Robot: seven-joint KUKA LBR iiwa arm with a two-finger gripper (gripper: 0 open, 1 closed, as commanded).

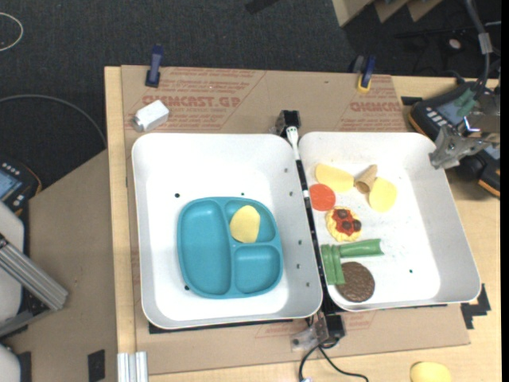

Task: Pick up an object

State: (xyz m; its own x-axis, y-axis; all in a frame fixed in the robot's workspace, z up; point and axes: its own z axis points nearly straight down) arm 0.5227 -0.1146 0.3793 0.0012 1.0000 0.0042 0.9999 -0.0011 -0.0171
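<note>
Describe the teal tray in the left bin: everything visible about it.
The teal tray looks like smooth plastic with rounded corners, split into one long compartment and two smaller ones. It lies flat, slightly turned, in the left bin. A yellow piece rests in its upper small compartment; the other two hold nothing.

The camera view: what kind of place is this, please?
Probably a robotics lab test bench. Two white bins sit on a clamped cardboard sheet. Toy food fills the right bin, a blue divided tray lies in the left, and the gripper waits at the right edge.
</note>
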